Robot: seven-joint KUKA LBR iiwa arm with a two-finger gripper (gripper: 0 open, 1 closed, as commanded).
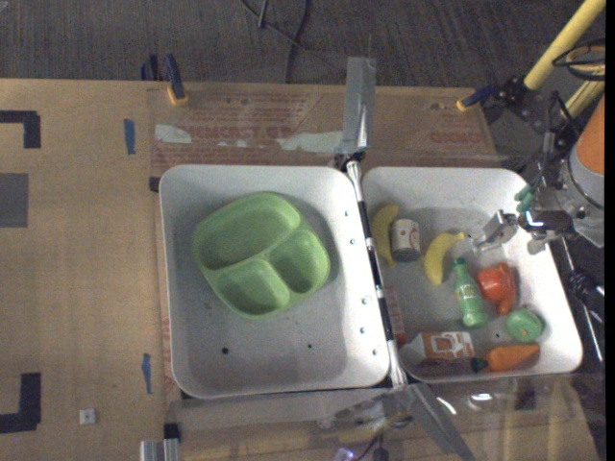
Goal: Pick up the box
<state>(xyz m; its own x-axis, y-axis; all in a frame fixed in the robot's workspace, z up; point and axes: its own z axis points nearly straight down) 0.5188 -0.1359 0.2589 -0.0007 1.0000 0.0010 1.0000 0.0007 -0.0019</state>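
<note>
Positioned at the right of the frame, the gripper is being held over the upper right part of the right bin, at the end of metal and cable hardware reaching in from the right edge. Whether the tool is open or closed cannot be told at this size, and nothing can be made out as being gripped by it. The box, orange and white, is lying flat near the lower edge of the right bin, below and to the left of the gripper and well apart from it; print is being shown on its face, but it is too small to be read. A carrot is lying just to the right of the box, and a green bottle is lying between the box and the gripper. Two bananas are also being held by that bin, one beside the gripper's lower left and the other by the bin's left wall, with a small can between them; its label is not legible. An orange cup and a green round object are lying toward the right. A green divided plate is resting in the left bin. Reddish lettering is being shown on the cardboard above the left bin, too faint to be read.
</note>
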